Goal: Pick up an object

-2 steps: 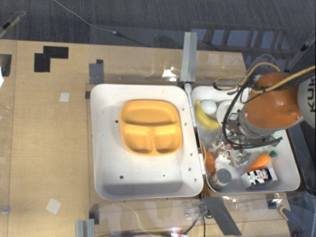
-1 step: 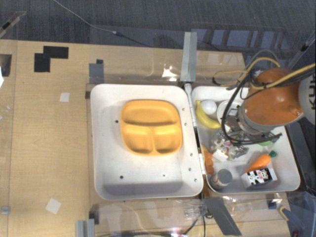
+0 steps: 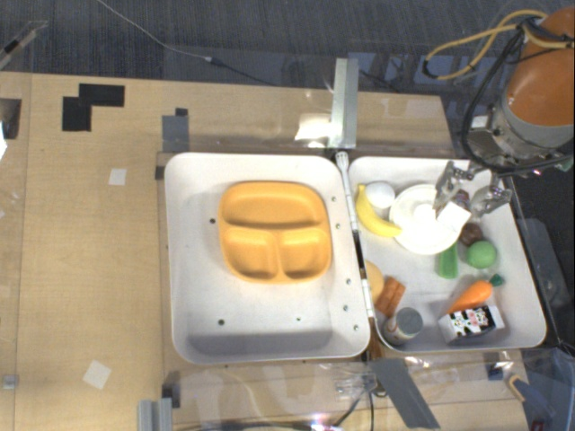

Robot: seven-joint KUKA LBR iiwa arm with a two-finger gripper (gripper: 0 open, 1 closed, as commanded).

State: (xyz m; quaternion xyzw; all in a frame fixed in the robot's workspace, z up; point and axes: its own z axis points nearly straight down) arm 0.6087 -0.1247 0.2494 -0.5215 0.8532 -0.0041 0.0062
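Note:
My gripper [image 3: 469, 193] hangs over the back right part of the right bin [image 3: 530, 281]. It is open, and its two fingers [image 3: 446, 187] are spread apart with nothing clearly between them. Just below and to its left lies a white plate [image 3: 422, 221]. A yellow banana [image 3: 375, 215] and a white ball [image 3: 381, 193] lie at the plate's left. Nearer the front are a green ball [image 3: 482, 254], a green block [image 3: 446, 262], a carrot [image 3: 472, 294] and a small brown object [image 3: 471, 234].
The left bin [image 3: 193, 268] holds an orange divided tray [image 3: 274, 230]. At the right bin's front stand a grey can [image 3: 409, 323], a brown cylinder [image 3: 390, 294] and a black-and-white box [image 3: 472, 321]. A metal post [image 3: 344, 106] rises behind the bins.

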